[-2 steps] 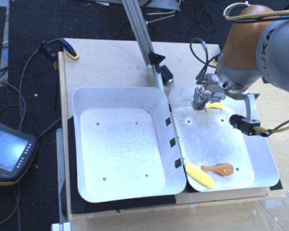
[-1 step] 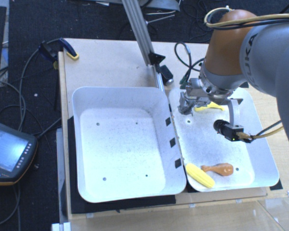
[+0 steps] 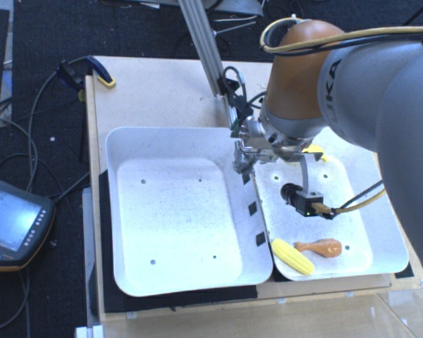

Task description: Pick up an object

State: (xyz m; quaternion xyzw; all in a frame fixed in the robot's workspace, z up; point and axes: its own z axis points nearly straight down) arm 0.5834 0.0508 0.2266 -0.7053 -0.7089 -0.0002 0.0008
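Observation:
A yellow corn cob (image 3: 292,257) lies at the front of the right bin (image 3: 381,259), and an orange-brown drumstick-shaped toy (image 3: 321,247) lies just right of it, touching or nearly touching. Part of another yellow object (image 3: 315,151) peeks out behind the arm at the back of that bin. My gripper (image 3: 244,162) hangs over the rim between the two bins, at the right bin's back left, well away from the corn and the drumstick. A black fitting with a yellow cable (image 3: 301,198) hangs below the wrist.
The left bin (image 3: 127,189) sits beside the gripper's left. A slanted aluminium pole (image 3: 204,41) rises behind the bins, close to the wrist. A black and yellow clamp (image 3: 92,69) grips the bench's back left corner. A teach pendant (image 3: 14,224) lies on the floor.

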